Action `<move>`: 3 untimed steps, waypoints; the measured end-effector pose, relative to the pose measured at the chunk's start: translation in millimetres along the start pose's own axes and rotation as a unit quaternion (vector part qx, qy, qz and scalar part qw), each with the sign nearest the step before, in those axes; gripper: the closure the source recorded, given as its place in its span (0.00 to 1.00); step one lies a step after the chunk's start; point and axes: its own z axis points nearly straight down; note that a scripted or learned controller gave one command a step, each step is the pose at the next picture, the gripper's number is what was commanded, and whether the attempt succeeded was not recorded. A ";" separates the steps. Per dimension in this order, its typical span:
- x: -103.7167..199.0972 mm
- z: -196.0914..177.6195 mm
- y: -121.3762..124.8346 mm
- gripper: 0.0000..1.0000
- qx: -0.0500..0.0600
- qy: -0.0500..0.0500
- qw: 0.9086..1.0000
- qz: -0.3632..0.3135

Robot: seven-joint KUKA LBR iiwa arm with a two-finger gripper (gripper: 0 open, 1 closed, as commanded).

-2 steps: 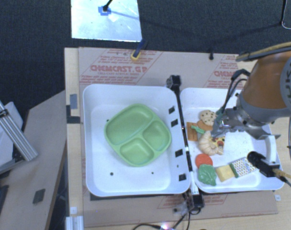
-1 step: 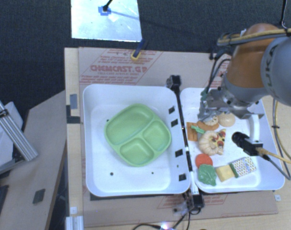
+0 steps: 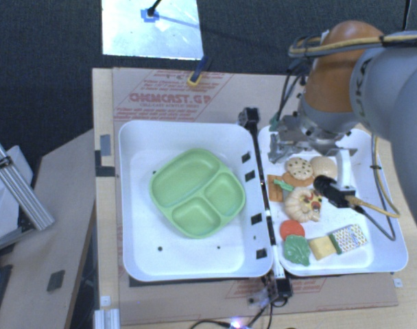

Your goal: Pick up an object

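A cardboard sheet [image 3: 171,94] under the two white bins carried red print that looked like "CHEMCAST". The grey arm [image 3: 390,88], orange-banded above the wrist, reached in from the right and bent down over the right bin [image 3: 390,252], its gripper [image 3: 287,146] low at the bin's far left corner; how far it was open could not be told. Toy food lay below it: a cookie [image 3: 299,168], a pastry [image 3: 303,204], a tomato [image 3: 293,228]. The left bin [image 3: 136,252] held a green divided plate [image 3: 197,192].

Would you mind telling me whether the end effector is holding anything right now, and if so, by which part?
It cannot be told: the end effector sits low in the right bin, near the cookie, and its tip is too unclear to show a hold.
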 end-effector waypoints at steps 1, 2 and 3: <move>10.8 -14.0 -0.6 1.00 0.000 0.000 1.000 0.000; 8.2 2.2 9.5 1.00 0.001 -0.001 1.000 0.001; 6.5 6.0 -0.1 1.00 0.001 -0.001 1.000 0.003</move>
